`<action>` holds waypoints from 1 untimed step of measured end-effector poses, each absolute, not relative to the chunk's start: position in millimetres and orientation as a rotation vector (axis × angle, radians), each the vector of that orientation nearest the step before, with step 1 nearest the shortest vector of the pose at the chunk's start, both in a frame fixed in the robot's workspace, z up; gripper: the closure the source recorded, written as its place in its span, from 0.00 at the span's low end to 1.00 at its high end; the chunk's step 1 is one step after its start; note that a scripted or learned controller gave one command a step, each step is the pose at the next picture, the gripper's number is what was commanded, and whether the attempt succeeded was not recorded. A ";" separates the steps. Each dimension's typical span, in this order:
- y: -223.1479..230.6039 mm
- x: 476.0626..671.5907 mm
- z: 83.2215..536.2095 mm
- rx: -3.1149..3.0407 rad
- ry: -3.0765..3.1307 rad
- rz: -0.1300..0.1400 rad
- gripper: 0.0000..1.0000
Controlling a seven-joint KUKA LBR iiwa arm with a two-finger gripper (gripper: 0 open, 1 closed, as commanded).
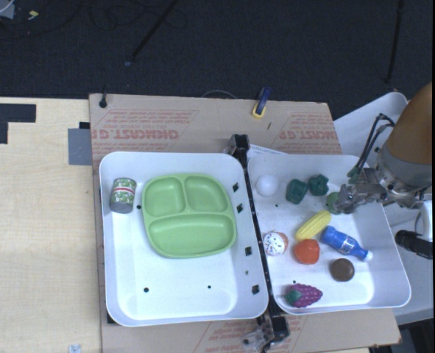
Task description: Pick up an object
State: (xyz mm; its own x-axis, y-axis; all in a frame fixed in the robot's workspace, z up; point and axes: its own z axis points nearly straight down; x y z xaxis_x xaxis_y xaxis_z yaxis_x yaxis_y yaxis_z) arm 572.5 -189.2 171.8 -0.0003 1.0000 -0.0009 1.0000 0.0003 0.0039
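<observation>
Gripper [342,199] low over right bin [394,285], fingers too blurred/dark to tell how far apart, or whether anything is betw them. Nearest obj: corn cob [313,224], just beside at 7 o'clock; yellow, lying tilted. Green toy [307,187] near at 10 o'clock. Blue bottle [344,243] at 6 o'clock, lying flat, white cap end. Tomato [307,251] below corn.
</observation>
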 end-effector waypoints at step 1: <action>-190.3 573.3 225.1 2.219 2.219 0.003 1.00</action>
State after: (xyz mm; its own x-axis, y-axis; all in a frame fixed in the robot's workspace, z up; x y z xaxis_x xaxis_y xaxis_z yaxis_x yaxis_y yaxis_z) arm 573.3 -190.3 225.1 -0.0001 1.0000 -0.0009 1.0000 0.0001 0.0038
